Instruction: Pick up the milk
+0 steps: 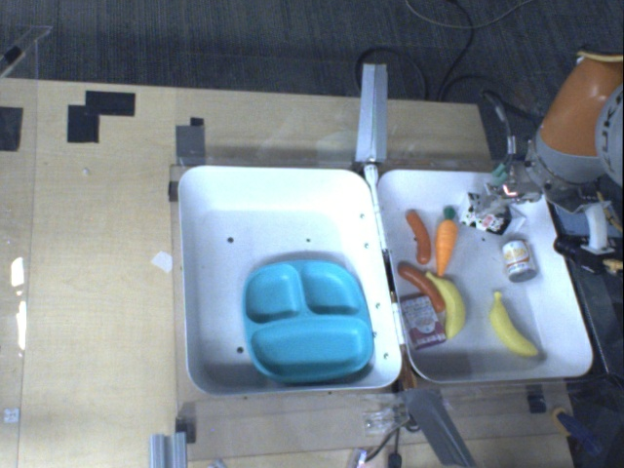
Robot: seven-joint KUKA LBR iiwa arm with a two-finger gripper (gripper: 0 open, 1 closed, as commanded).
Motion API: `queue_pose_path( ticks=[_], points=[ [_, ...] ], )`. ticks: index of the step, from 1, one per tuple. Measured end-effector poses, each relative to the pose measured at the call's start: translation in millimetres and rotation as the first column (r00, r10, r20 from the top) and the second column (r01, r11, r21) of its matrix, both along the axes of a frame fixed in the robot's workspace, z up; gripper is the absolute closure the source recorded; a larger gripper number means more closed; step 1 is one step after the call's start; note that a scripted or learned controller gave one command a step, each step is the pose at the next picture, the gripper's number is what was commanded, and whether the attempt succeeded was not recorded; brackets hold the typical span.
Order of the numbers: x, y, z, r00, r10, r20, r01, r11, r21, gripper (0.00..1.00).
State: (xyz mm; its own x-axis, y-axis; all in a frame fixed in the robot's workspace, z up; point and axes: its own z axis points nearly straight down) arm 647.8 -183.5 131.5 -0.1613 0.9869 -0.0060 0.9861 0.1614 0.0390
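Bins sit side by side on the wooden bench (88,261), and the left bin (205,222) has a blue divided plate (308,322) in its lower half. Right bin (575,349) is where all the food is. Gripper (504,185) hangs over that bin's upper right corner, right on top of the milk (485,213), a small black-and-white carton lying near the back wall. Honestly can't tell whether it's got hold of the carton or whether it's open or closed, since it's too small and cluttered there. Just left of the milk there's a carrot (445,246) with its green top pointing up, and a sausage (419,235) beside it. A little can (518,259) sits just below the milk. Lower down: a second sausage (417,283), a banana (449,303) touching it, a dark red packet (422,322), and another banana (511,327) off to the right.
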Motion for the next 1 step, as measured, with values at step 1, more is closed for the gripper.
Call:
queue_pose_path(
  ticks=[1],
  points=[
    [-62.9,108.7,77.9,0.997,0.068,-0.032,-0.069,0.998,-0.001,1.0]
  ],
)
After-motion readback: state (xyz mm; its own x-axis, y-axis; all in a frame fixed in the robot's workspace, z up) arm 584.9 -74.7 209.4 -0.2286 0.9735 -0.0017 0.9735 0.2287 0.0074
